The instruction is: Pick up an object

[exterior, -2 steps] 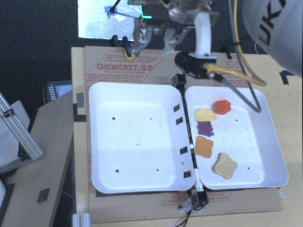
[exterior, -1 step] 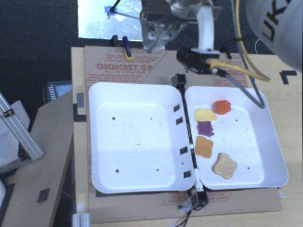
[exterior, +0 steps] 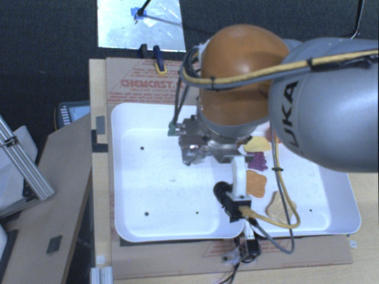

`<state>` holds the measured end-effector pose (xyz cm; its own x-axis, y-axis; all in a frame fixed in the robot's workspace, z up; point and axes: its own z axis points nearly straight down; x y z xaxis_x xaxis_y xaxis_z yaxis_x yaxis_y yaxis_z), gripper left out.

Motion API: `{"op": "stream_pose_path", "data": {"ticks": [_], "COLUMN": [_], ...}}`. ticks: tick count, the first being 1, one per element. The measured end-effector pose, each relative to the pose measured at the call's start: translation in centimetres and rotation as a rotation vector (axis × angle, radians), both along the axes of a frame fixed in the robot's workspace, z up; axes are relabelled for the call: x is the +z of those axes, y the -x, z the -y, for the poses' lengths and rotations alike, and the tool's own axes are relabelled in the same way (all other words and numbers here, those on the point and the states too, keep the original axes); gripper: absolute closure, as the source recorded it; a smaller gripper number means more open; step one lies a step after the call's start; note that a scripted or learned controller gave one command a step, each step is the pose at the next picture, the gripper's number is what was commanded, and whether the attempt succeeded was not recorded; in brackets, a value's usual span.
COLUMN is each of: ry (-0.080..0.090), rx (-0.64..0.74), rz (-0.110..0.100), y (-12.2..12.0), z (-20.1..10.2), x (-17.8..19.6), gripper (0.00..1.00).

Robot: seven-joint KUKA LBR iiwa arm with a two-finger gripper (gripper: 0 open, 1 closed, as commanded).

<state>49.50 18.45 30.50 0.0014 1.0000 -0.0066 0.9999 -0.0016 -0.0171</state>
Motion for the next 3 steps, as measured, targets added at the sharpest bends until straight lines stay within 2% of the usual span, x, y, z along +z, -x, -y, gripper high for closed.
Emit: {"op": "stream_pose_path", "data": {"ticks": [1,2,3], "ry": [-0.013,-0.012,-0.007], "rx": [0.011,-0.003,0.01], "rz": [0.027,0.036,0.015], "y": [-0.4,-2.0,-2.9], "z": [-5.3,1.2,-5.3], "x": [9.8,24.0,17.2], "gripper": [1.0,1.0,1.0]}}
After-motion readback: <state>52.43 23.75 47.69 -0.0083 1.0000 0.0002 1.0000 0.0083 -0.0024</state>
